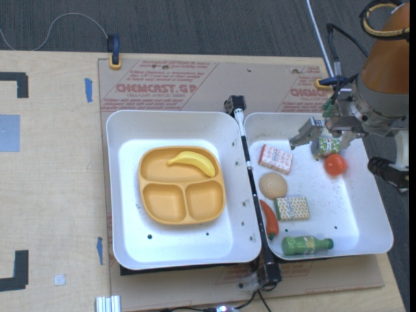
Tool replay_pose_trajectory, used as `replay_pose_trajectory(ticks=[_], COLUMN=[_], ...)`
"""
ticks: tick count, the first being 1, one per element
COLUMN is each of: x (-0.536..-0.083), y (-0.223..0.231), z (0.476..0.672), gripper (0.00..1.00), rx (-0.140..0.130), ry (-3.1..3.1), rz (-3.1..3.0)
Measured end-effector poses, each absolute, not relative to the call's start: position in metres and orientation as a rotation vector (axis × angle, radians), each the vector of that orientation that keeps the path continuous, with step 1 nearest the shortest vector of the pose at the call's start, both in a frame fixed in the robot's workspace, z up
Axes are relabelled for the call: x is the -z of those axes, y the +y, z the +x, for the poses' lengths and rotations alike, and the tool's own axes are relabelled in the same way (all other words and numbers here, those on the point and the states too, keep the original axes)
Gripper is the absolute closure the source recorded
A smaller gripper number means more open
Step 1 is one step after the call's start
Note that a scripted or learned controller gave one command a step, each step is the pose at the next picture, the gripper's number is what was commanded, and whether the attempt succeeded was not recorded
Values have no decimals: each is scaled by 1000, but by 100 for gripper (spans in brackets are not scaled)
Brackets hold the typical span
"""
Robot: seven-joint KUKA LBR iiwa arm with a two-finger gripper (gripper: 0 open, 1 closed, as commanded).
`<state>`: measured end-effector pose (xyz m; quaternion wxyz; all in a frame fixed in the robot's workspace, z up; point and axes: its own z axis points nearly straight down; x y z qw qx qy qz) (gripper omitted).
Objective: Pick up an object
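Bench (52, 174) bears 2 white bins (123, 194).

Lighting: bright, even, overhead. Shadows: soft, faint inside white bins (123, 194). Focus: slightly soft overall; mild grain; arm (390, 64) at 2 o'clock blurred.

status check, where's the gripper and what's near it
Gripper over right bin, far side. Tomato just below it, nothing seen between fingers. Cracker pack to its left, apart.

A single fixed camera looks down at a slant (from above the bench (52, 174)) on both bins (123, 194).
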<state>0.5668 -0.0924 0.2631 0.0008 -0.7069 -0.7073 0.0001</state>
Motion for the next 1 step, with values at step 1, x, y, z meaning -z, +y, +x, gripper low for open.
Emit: replay_pose_trajectory(ticks=[1], x=[-113], y=[-129], z=[555], gripper=[0], rx=[-1], ry=[-2220], rz=[-2222])
